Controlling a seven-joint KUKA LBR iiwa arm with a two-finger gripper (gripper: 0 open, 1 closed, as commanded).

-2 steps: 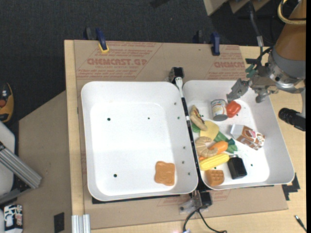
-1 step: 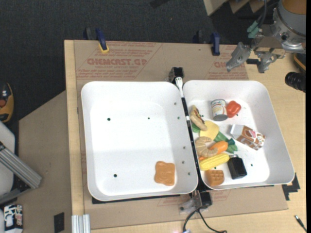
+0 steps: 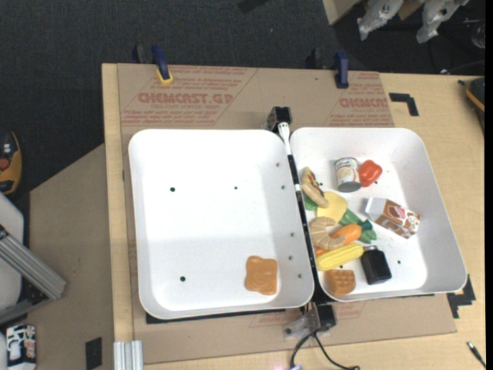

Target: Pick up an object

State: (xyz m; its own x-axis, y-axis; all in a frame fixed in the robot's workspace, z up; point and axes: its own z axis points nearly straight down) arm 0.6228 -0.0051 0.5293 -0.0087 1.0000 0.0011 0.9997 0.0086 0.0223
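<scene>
Nothing grabbed yet: gripper (image 3: 400, 10) parked way up top right, fingers' state impossible to tell, toy food pile (image 3: 343, 233) untouched in right bin (image 3: 439, 206).

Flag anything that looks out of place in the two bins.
One orange toast-shaped toy lies alone near the left bin's front edge, while every other item is heaped in the right bin. Nothing looks spilled or broken.

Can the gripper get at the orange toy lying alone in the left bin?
Probably yes: the gripper hangs beyond the bins' far edge, and the orange toy lies alone, nothing over it.
</scene>
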